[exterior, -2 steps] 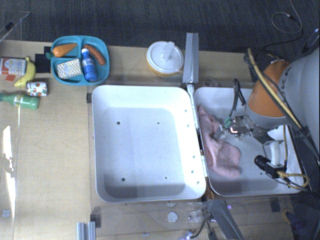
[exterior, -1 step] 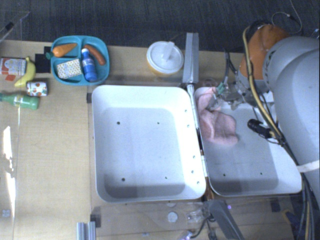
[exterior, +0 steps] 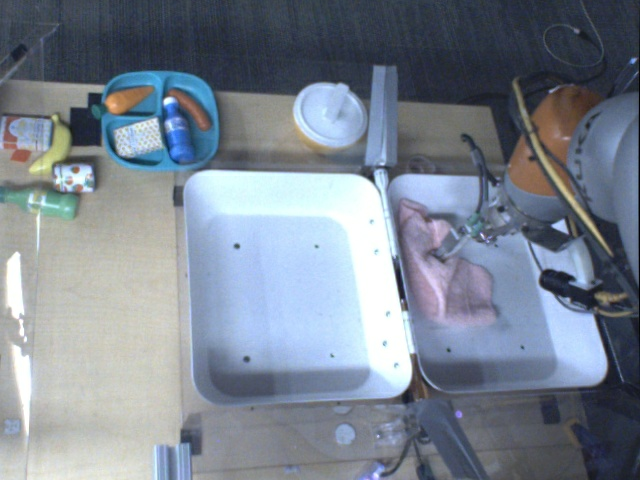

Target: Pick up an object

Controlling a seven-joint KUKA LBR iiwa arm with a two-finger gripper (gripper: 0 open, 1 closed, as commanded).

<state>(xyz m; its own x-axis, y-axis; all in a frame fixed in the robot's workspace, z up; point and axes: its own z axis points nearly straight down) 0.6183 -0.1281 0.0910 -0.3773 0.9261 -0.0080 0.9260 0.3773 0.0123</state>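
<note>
Desk [exterior: 100,318], two white bins | gripper [exterior: 447,251] touching pink cloth [exterior: 445,273] in right bin [exterior: 520,358], its spread we cannot tell | we should pinch a raised fold, lift straight.

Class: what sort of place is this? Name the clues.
Probably a robot lab bench for grasping trials: two white bins, a pincer over a pink cloth, toy food in a blue tray.

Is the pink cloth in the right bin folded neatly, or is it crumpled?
Crumpled. The pink cloth lies in the right bin in an uneven heap with wrinkles and ragged edges, under the gripper.
</note>
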